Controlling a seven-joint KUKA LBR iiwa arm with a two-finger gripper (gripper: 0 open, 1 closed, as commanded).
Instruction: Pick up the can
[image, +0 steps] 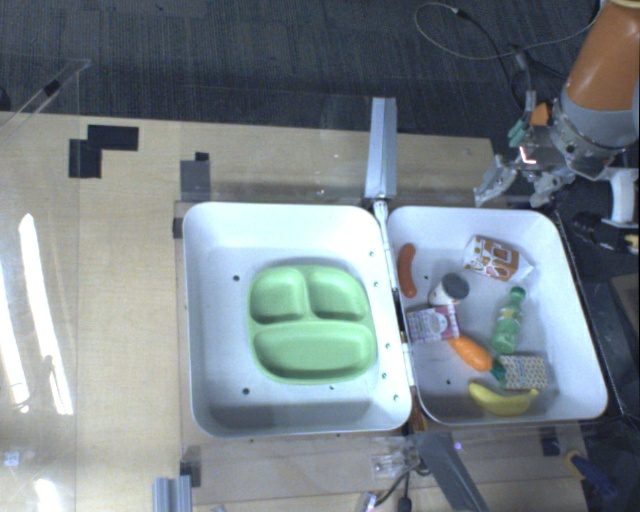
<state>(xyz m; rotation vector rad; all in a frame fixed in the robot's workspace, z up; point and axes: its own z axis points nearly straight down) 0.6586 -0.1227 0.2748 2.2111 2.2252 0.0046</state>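
Pale wood bench (100, 300), dark ribbed floor behind; two glossy white bins (200, 330), left holding a green sectioned tray (310, 320). Small can (450, 290), dark lid, mid right bin among hotdog (407, 270), carrot (470, 352), banana (503, 399). Gripper (515, 180) above bin's far edge, fingers spread, holding nothing.

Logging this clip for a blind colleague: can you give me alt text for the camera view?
The claw hangs above the back rim of the right bin, clear of the can standing among a carrot, banana, green bottle and sausage. The left bin holds a green divided tray.
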